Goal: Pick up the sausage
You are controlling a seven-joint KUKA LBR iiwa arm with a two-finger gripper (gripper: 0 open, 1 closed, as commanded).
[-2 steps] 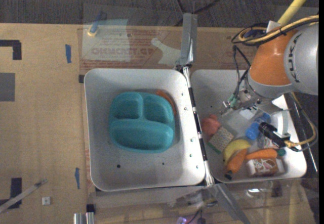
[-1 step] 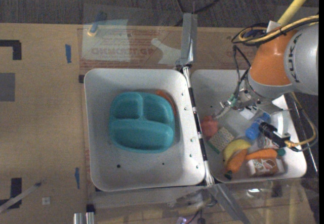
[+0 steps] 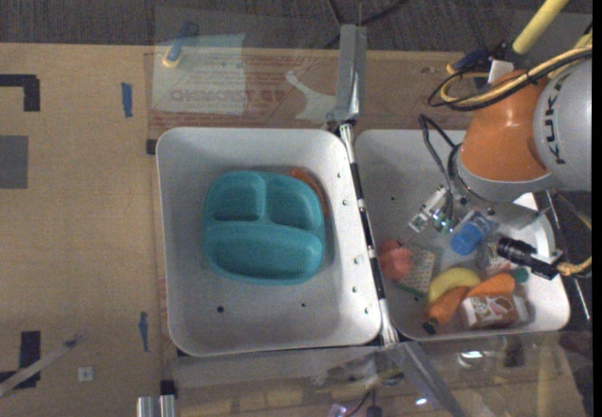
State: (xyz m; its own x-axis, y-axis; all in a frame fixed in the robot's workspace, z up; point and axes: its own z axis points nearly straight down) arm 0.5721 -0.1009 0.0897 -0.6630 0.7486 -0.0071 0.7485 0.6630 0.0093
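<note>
Where the single overhead camera looks down at a slant, we see a tan bench (image 3: 75, 246) with two shallow white bins side by side. The left bin (image 3: 188, 312) holds a teal divided plate (image 3: 265, 225) near its middle, and a sliver of something orange (image 3: 306, 178) shows at the plate's upper right edge.

The grey arm (image 3: 564, 128) enters from the right side and bends down over the right bin (image 3: 386, 170). Its orange band (image 3: 499, 137) sits above the bin's upper right part, and the wrist points down and to the left. The gripper (image 3: 450, 217) hangs over the middle of the right bin, above the clutter there. It is small and blurred, so we cannot tell whether it is wide or narrow, and we see nothing held in it.

Along the right bin's lower edge lies a cluster of small things. What we take for the sausage (image 3: 470, 296) is a long orange-brown piece lying at a slant, though blur leaves this uncertain. It lies below and slightly to the right of the gripper, apart from it. A yellow banana (image 3: 453, 280) lies just above it, touching or nearly so. A reddish-brown packet (image 3: 494, 312) lies just beside its right end. A pink lump (image 3: 395, 260) sits to the left, near the wall between the bins.
</note>
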